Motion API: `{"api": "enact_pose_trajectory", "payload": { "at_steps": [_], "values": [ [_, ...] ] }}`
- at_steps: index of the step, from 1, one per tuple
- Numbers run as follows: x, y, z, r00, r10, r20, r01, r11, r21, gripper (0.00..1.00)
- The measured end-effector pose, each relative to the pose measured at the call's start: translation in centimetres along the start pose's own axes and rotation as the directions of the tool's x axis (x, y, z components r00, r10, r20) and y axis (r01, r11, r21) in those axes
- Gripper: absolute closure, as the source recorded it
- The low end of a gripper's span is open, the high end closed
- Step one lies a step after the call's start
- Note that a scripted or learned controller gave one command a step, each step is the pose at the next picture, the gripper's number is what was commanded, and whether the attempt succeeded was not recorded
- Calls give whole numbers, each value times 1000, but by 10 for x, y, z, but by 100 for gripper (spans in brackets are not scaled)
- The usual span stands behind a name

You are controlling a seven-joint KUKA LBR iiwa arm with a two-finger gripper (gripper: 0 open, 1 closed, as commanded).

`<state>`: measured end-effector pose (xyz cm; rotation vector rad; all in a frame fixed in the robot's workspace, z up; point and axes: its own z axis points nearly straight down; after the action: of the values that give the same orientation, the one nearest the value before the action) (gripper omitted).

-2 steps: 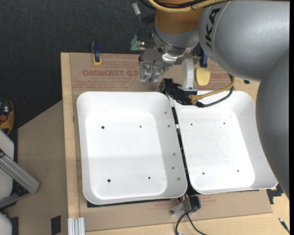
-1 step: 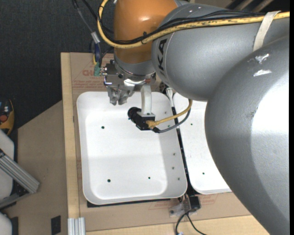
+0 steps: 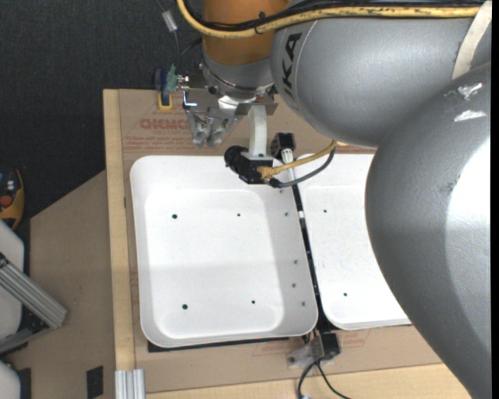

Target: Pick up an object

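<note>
**Hand at far rim of left bin, no pick target identified**

The grey arm with the orange band reaches in over the far edge of the left shallow white bin. The hand hangs just beyond that bin's far rim, above the brown tabletop. Small metal parts crowd it; whether it is clenched or released cannot be told, and nothing is seen between its tips. No loose object can be picked out; the bin floor nearest the hand shows dark dots. The right white bin lies largely under the arm. Judgement: grasp not yet made.

Left bin beside right bin on bench.
</note>
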<state>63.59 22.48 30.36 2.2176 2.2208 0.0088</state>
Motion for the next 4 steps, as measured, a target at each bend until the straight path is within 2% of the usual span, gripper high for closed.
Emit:
{"api": "enact_pose_trajectory", "payload": {
  "at_steps": [1,2,3,4],
  "values": [
    [-45,-5,-38,1000,5,1,-5,1000,1,100],
    [2,31,25,1000,-2,1,2,1000,5,100],
    [-59,32,-16,1000,7,3,-7,1000,0,100],
    [3,27,76,1000,-4,2,4,1000,17,100]
  ]
}}
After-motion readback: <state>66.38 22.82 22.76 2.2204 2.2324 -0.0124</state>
